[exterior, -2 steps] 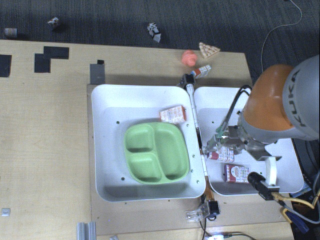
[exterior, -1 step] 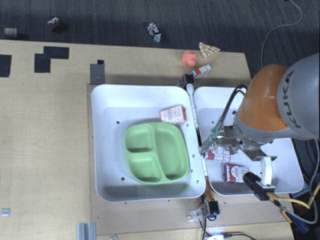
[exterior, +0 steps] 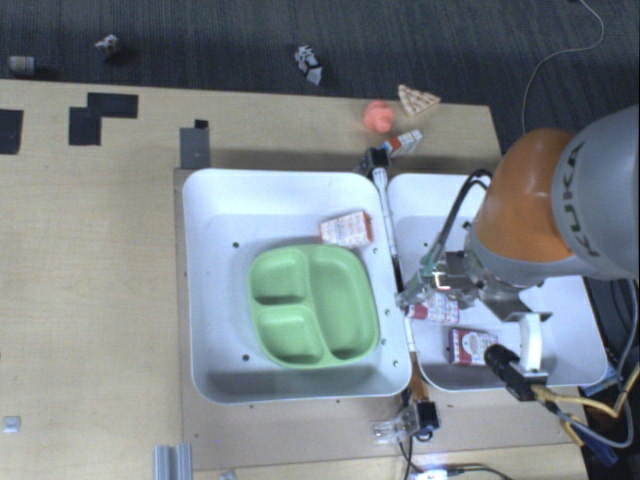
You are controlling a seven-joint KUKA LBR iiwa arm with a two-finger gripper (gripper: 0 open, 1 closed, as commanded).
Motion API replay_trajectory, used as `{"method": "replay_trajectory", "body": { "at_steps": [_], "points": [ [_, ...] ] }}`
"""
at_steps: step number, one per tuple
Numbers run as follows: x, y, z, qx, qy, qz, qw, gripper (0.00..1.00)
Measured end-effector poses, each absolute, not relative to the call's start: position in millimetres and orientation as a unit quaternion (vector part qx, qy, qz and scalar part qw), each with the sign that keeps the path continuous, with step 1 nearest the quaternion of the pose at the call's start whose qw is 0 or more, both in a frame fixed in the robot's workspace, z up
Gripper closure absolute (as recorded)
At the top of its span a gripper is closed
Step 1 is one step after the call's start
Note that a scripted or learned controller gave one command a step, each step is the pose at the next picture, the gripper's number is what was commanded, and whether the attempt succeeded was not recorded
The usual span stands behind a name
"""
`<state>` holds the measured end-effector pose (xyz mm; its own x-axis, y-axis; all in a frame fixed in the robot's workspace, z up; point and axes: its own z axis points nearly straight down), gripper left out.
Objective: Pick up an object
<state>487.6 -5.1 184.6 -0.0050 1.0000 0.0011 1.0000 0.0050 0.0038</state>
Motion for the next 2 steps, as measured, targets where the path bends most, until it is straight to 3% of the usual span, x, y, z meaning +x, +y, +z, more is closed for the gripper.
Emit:
{"method": "replay_trajectory", "body": {
  "at_steps": [2],
  "points": [
    [487.4,14,184,0.705,0.709,0.0017,0.001,1.00]
  ]
}}
